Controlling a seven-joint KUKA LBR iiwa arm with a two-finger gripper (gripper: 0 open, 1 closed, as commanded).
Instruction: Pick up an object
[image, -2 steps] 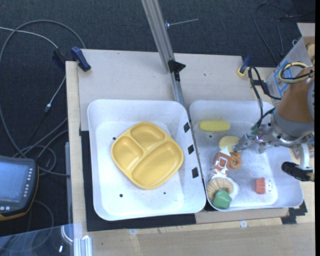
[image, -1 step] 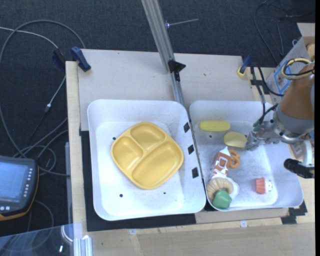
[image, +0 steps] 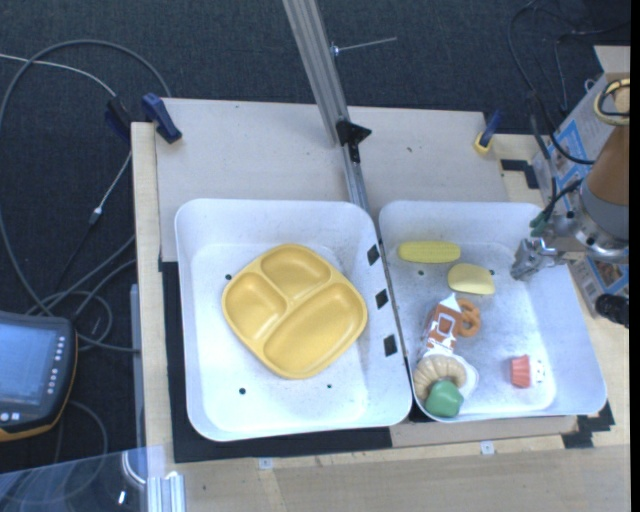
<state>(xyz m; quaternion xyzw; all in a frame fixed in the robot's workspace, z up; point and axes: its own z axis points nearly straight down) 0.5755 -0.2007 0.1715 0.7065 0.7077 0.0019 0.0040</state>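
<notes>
The gripper (image: 527, 258) hangs over the right bin (image: 570, 330) at its three o'clock edge — whether it is spread or pressed together, I cannot tell. Toys lie in that bin: a yellow corn cob (image: 429, 252) at twelve o'clock, a yellow wedge (image: 471, 279) just below, a pretzel (image: 458, 319) mid-bin, a green ball (image: 444, 399) at six — a red piece (image: 520, 371) at four. A yellow plate (image: 294, 310) fills the left bin (image: 200, 300).
</notes>
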